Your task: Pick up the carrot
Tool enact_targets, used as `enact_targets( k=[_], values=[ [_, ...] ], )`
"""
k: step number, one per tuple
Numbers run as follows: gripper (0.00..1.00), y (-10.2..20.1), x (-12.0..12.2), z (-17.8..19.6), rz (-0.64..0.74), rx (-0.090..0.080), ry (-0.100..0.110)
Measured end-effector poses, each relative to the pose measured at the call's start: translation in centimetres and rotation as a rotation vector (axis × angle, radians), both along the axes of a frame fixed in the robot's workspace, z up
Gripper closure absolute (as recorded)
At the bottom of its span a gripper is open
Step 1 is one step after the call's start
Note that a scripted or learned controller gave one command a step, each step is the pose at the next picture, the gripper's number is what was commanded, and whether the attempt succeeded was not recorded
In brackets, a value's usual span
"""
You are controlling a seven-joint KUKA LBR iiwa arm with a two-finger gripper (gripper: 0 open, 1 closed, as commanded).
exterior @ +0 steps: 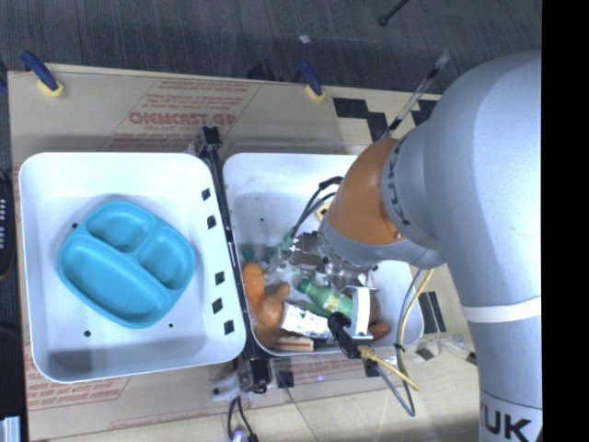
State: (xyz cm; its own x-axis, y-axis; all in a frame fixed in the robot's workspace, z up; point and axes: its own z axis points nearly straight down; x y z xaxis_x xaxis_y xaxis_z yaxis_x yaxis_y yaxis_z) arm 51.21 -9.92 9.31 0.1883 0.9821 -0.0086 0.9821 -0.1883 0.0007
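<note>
two white bins [55,191] are sitting on a brown bench [156,109] over dark carpet [184,17]; the gripper [317,279] is hovering over clutter, its grasp unclear.

**Carrot in the right bin, near its left wall**

I see the carrot [253,282] as a short orange piece lying in the right-hand bin, close against the left wall, toward the front end. It lies on the bin floor with its long axis running roughly front to back. Its near end meets a heap of other items, which blurs its outline there.
</note>
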Motion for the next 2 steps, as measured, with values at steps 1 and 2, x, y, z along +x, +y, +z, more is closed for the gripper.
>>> enact_targets(
  k=[1,2],
  values=[
    [1.0,0.1,0.0,0.9,0.009,0.002,0.004],
    [1.0,4.1,-1.9,9.9,-0.345,0.011,0.005]
  ],
)
